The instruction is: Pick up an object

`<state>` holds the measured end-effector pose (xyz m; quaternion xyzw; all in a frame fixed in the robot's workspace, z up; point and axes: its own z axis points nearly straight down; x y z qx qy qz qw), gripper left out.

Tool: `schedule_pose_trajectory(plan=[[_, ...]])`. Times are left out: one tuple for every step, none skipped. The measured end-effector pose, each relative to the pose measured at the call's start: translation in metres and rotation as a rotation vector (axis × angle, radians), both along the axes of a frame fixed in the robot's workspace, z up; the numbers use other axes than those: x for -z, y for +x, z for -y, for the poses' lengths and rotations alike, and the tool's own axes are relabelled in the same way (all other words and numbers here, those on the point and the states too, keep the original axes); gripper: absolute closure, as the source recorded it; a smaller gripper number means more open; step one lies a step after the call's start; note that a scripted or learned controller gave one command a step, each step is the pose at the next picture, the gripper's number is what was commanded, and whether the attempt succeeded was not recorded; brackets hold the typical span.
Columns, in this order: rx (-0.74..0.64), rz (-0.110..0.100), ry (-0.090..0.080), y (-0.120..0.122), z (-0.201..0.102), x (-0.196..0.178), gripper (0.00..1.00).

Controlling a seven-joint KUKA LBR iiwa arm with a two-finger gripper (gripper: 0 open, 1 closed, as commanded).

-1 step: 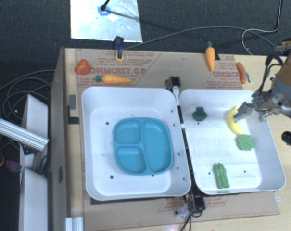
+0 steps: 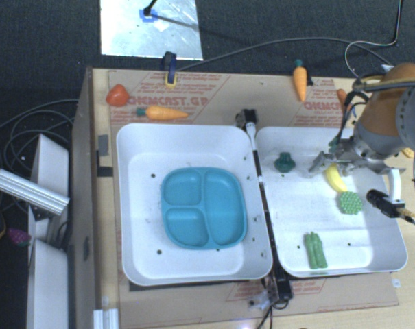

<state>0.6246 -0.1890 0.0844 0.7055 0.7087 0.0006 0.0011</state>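
In the right bin (image 2: 378,252) lie a yellow banana (image 2: 336,180), a bumpy light-green piece (image 2: 350,202), a green ridged vegetable (image 2: 316,249) near the front and a dark teal piece (image 2: 284,162) at the back left. My gripper (image 2: 337,162) hangs over the back of this bin, just above the banana's upper end. Its fingers (image 2: 320,160) are spread to either side, open, and nothing is held between them. The grey arm with its orange band (image 2: 385,115) comes in from the right.
The left bin (image 2: 138,149) holds a blue divided plate (image 2: 203,206). On the cardboard behind the bins lie two carrots (image 2: 166,113) (image 2: 300,81) and a red-orange piece (image 2: 117,95). A black clamp (image 2: 247,118) sits on the divider between the bins.
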Motion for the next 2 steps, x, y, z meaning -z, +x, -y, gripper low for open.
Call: schedule_pose_trajectory(plan=[[-0.003,0.004,-0.002,0.001,0.0,-0.012,1.0],[0.0,0.002,0.0,-0.003,-0.083,-0.059,1.0]])
